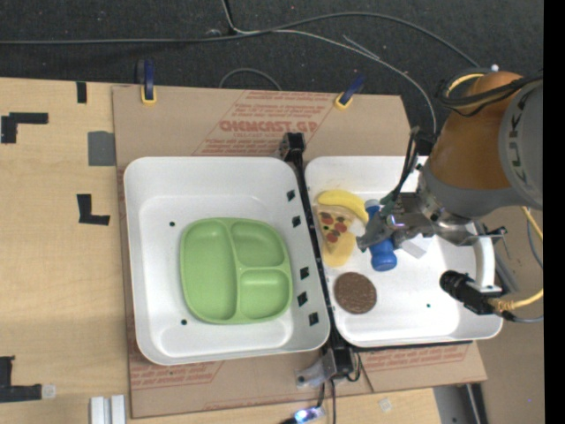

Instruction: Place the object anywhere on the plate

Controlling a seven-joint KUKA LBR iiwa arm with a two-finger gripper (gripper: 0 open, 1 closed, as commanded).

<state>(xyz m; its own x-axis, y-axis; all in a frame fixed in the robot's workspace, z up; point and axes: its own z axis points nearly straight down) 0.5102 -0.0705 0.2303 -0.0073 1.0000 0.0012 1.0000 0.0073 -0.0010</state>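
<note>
A green divided plate (236, 268) lies in the left bin (146, 193). In the right bin (441, 316) lie a yellow banana (343, 204), a pizza slice (336, 236), a brown cookie (356, 292) and a blue object (382, 253). My gripper (388, 229) hangs low over the blue object, right of the pizza slice. Its fingers sit close around the top of the blue object, but the wrist hides how they stand.
A black divider (305, 237) runs between the two bins. The arm's orange and grey body (481, 162) covers the right bin's far right part. A black cable fitting (466, 291) hangs over the bin's right side.
</note>
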